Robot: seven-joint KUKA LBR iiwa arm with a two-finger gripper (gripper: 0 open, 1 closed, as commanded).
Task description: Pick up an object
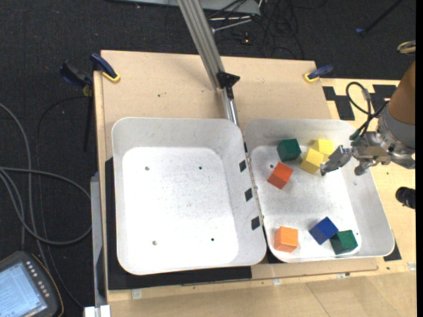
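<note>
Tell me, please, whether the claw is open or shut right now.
Open: the claw has its two fingers spread apart, with nothing between them, just right of the yellow blocks.

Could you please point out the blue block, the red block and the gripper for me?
blue block (323, 230), camera view, top face.
red block (280, 175), camera view, top face.
gripper (344, 161), camera view, between its fingertips.

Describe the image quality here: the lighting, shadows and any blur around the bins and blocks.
Camera view: even, soft lighting; the two shallow white plastic bins look bright but not blown out; the small coloured cubes, like the orange cube, cast only faint, short shadows; the two-finger metal gripper looks slightly soft, the dark floor is dim, and straight edges show little distortion.
</note>
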